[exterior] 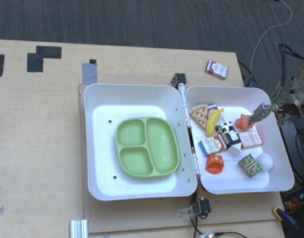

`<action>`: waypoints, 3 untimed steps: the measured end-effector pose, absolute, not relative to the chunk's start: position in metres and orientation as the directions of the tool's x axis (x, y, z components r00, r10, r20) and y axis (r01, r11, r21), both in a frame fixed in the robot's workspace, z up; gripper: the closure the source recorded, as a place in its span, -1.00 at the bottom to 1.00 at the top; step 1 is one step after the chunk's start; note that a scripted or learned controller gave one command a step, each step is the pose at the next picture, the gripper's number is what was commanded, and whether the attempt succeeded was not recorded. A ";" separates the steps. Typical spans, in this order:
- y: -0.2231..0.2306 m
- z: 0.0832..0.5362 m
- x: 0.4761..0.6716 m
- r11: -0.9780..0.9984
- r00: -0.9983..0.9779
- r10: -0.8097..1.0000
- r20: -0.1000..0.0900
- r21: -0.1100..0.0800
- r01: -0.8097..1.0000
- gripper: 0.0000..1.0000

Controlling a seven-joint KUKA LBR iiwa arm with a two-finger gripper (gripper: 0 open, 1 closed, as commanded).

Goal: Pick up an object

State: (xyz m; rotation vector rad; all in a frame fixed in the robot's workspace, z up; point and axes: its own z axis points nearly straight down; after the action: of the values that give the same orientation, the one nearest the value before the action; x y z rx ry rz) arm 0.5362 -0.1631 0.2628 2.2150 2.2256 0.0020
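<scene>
pincer (261, 112) over right bin (278, 148), just beside red obj (243, 121).

Single fixed camera overhead, slanted down on both bins (142, 95).

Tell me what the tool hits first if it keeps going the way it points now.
Probably the red object right at the tip of the tool, in the right bin. From this slanted view I cannot tell whether they already touch.

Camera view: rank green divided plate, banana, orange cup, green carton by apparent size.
1. green divided plate, by far
2. banana
3-4. orange cup and green carton look alike; not ranking them.
</scene>
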 end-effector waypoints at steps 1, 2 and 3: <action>-0.167 0.103 0.487 0.002 -0.002 1.000 0.002 -0.001 1.000 -1.00; -0.166 0.115 0.490 0.003 -0.003 1.000 0.000 0.006 1.000 1.00; -0.062 0.185 0.571 0.006 -0.006 1.000 0.002 0.004 1.000 1.00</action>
State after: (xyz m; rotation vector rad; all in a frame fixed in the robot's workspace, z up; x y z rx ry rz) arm 0.5715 -0.0620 0.1853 2.2138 2.2266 0.0067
